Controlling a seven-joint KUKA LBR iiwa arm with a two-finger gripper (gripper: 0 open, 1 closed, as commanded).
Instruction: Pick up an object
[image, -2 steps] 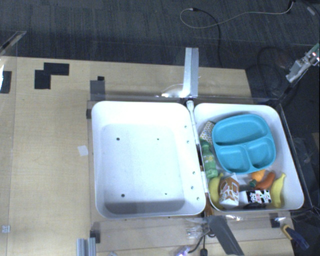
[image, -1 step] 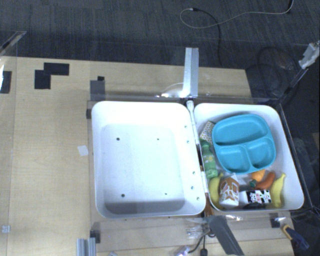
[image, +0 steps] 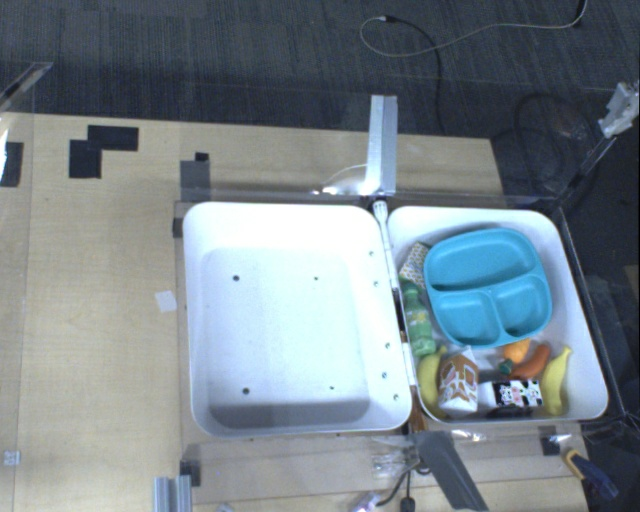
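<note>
A pale wooden desk (image: 90, 330) carries two bins; a blue sectioned plastic tray (image: 488, 285) lies untouched in the right-hand white bin (image: 570, 270). Nothing lifted yet; the pincer's state cannot be told.

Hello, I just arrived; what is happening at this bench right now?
Nothing is being handled at this moment. Two white bins sit side by side. The right bin holds all the items: a blue divided plate, a banana at the near right corner, a small carrot, a black-and-white carton, a small printed cup and some green items along its left wall. The left bin shows its bare white floor. No object has been picked up yet.
</note>
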